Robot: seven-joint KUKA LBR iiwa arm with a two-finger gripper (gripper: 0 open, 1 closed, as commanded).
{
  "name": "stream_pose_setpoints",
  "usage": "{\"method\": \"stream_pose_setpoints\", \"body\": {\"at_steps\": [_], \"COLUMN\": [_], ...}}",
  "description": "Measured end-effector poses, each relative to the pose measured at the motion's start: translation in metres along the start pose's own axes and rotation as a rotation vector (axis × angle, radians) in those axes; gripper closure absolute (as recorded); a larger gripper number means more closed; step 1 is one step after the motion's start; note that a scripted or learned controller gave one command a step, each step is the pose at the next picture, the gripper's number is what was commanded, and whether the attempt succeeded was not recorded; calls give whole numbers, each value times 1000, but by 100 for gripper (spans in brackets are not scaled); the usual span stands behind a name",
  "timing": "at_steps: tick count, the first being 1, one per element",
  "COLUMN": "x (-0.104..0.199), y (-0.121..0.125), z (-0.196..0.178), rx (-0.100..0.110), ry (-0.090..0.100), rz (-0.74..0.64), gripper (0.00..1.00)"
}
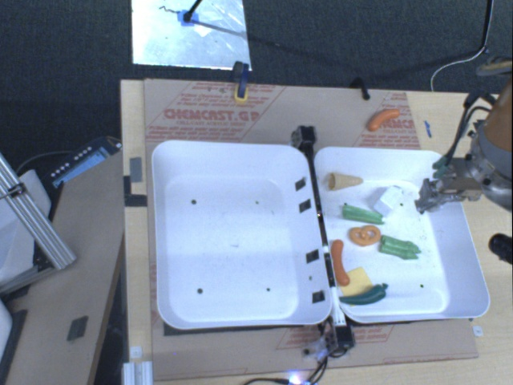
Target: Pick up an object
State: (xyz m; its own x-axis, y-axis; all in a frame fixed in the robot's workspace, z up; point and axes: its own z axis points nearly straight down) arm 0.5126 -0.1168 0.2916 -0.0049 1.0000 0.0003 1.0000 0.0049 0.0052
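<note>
So I'm looking down at the worktop [264, 107] and the arm is in from the right edge, with the end effector [425, 198] low over the right bin [469, 283], near that bin's right rim and toward the back half. Honestly I can't tell how it's set at this angle, the tip is just a dark blob, and I see nothing pinched in it.

Nearest candidate is the small white block [390, 200], sitting just beside the end effector on its left, toward the bin's middle. That's the relation that matters to me: the block is straight leftward from the tip, close but apparently not touching. It's chunky, with no real long axis, so approach angle shouldn't matter much.

Other stuff in the right bin:
- a cone [343, 181] near the back left corner
- a green pea pod [362, 213] left of the block, long axis running roughly left to right
- an orange pretzel-looking thing [365, 236]
- another green pod [399, 248] toward the front
- a red chili [340, 263], a yellow piece [357, 280] and a dark green pepper [365, 295] near the front left corner

My guess: a short nudge left and down gets the block.
</note>
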Motion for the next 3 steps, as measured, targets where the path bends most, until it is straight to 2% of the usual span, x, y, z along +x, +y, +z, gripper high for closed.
{"method": "stream_pose_setpoints", "body": {"at_steps": [1, 2, 3], "x": [-36, -35, 11], "y": [-19, -25, -25], "z": [-102, -249, -180], "rx": [-7, -11, 4], "ry": [-5, -5, 0], "rz": [6, -1, -1], "gripper": [100, 100, 100]}}
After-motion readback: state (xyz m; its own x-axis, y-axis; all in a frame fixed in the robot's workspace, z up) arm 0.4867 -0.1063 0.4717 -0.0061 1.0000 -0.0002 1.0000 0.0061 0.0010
